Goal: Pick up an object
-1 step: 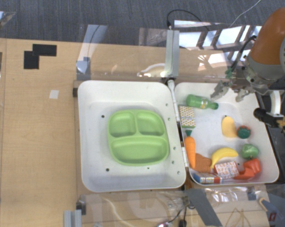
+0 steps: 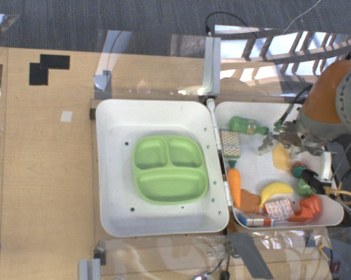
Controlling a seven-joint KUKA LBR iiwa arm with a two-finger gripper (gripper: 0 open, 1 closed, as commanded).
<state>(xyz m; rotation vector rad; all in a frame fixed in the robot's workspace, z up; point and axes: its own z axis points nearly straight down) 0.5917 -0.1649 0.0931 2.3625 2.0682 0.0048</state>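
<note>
The claw (image 2: 278,137), fingers spread, hangs over a yellow piece (image 2: 281,156): light, smooth, likely slippery; pinch its middle.

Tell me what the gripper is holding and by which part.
Cannot be told: the gripper hangs over the right bin near a yellow piece, with no object visibly between its tips.

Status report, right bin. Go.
Gripper low over right bin, nothing seen held. Yellow piece just below it, green bottle to its left. Banana, carrot crowd the near end.
</note>
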